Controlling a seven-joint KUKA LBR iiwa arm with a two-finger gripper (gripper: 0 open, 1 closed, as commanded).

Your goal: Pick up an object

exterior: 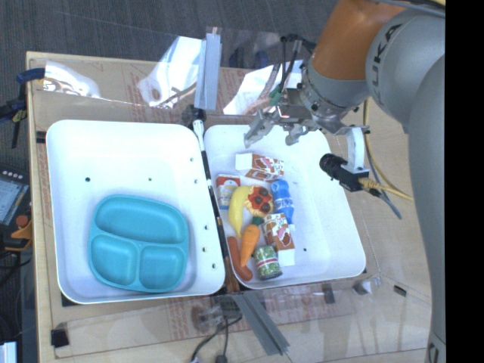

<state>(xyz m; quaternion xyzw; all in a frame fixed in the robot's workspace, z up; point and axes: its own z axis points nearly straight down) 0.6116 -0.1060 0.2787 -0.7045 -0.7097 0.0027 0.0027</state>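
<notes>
My gripper (274,131) hangs over the far edge of the right bin (333,233), its two fingers spread apart with nothing between them. Below it, along the bin's left side, lies a pile of toy food: a yellow banana (238,209), an orange carrot (247,245), a blue bottle (280,194), a small green can (266,263) and several printed packets (263,166). The gripper is above and just beyond the nearest packet, apart from it.
The left bin (76,150) holds a teal divided tray (140,242). Crumpled plastic bags (172,68) lie on the bench behind both bins. A metal bar (206,70) stands at the divider between them. A black cable fitting (340,172) juts from the arm over the right bin.
</notes>
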